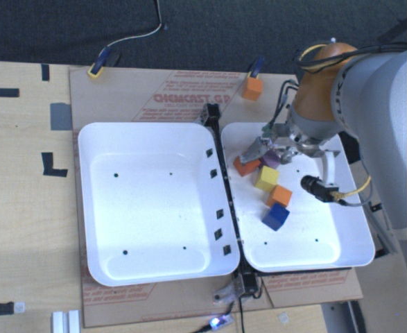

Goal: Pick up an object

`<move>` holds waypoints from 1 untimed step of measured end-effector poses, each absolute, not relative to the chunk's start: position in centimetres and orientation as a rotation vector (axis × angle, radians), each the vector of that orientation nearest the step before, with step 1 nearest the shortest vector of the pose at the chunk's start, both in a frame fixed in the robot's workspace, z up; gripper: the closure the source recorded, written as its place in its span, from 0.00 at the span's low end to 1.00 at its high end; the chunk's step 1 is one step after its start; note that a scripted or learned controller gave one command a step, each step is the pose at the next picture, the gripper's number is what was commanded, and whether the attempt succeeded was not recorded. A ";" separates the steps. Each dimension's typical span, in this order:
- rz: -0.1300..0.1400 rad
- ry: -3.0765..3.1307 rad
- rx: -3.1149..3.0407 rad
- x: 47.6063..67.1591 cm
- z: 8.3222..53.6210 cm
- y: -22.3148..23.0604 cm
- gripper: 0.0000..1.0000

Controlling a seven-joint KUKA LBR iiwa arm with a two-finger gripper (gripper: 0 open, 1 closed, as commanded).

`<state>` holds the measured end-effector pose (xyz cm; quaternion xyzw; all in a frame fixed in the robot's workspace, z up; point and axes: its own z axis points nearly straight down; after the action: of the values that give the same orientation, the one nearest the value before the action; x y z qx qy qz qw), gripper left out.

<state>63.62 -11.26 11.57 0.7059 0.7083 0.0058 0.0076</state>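
Nearest the camera, the left bin (148, 200) is lying bare on its floor, its near rim almost reaching the bench's front edge. Moving rightward, a black hinge strip (220, 186) is running between the two bins. Just past it, in the right bin (328, 248), a red-orange block (245, 165) is sitting near the bin's far-left corner, touching or nearly touching a purple block (271, 160). A yellow block (266, 179) is resting just beside them toward the middle, an orange block (281, 195) is leaning against it, and a blue block (275, 217) is sitting nearer the front rim.

The gripper (271, 146) is hovering over the far-left cluster, right above the purple and red-orange blocks. Whether it is spread or pressed together I cannot tell, and nothing is visibly pinched in it. By my judgement the pick is not yet done: the arm is positioned over a candidate, but grasping and lifting are left.

Crowding looks like the main obstacle, since the blocks are packed close and neighbours could get nudged. Outside the bins, another orange cube (253, 87) is sitting on the cardboard sheet (168, 99) beyond the far rim.
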 end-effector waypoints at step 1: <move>-0.003 2.221 2.222 58.3 8.4 -9.9 0.00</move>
<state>58.33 -9.88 8.41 0.7073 0.7069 -0.0009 -0.0003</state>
